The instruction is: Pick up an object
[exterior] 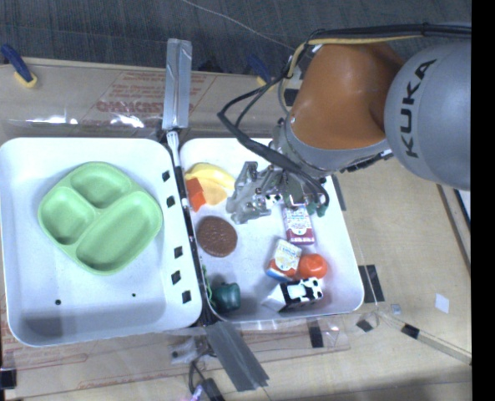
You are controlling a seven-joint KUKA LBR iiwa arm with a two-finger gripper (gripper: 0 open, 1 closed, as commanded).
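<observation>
My gripper [249,200] hangs over the middle of the right bin [343,253], just right of a yellow banana [211,176] and an orange block [196,194]. Its metal fingers point down-left above the bin floor, and nothing shows between them. A brown round cookie [218,236] lies just below the fingers. To the right lie a red-and-white packet [299,225], an orange-and-white pouch [285,260], a red-orange ball [313,266] and a black-and-white cow toy [301,293]. A dark green object [225,294] sits at the bin's front left corner.
The left bin [30,307] holds a light green divided plate [101,216]. A metal divider bar [177,82] runs between the bins at the back. The arm's orange band [343,98] and grey body cover the right bin's back right part.
</observation>
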